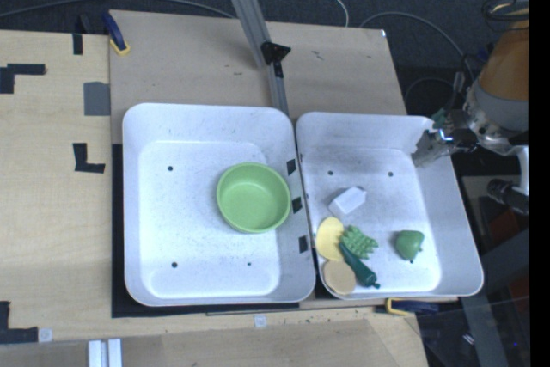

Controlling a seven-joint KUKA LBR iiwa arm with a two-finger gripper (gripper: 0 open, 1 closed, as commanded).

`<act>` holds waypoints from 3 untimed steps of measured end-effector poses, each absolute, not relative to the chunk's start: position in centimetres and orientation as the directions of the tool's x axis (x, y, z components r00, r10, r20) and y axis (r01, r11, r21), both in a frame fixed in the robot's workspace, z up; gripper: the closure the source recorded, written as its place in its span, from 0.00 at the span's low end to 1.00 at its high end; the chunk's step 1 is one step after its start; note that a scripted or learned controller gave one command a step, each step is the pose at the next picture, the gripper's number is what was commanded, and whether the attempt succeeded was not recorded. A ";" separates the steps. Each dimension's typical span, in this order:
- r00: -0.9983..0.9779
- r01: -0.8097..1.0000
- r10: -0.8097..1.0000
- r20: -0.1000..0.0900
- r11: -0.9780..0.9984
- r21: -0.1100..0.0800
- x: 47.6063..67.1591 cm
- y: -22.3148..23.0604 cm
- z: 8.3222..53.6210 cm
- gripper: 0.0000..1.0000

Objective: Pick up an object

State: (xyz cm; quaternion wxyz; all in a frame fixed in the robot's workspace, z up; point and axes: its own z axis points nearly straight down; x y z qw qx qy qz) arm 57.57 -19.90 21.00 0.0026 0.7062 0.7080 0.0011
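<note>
Gripper (427,152) hangs over right bin's (447,211) upper right edge, nothing visibly between fingers; open or closed, cannot tell. Green bowl (253,198) sits in left bin (155,202). Right bin holds white block (347,201), green pepper (410,244), yellow pieces (331,238) touching green leafy toy (357,252).

Both white bins (146,185) look like speckled matt plastic. The green bowl (253,198) in the left one is smooth plastic. The bench (51,185) looks like pale wood.
</note>
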 end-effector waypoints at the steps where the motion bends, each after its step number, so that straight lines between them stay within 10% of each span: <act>1: -0.002 1.000 1.000 -0.001 0.002 0.003 57.7 -19.9 24.3 1.00; 3: -0.006 1.000 1.000 0.001 0.006 -0.003 57.6 -9.1 22.1 1.00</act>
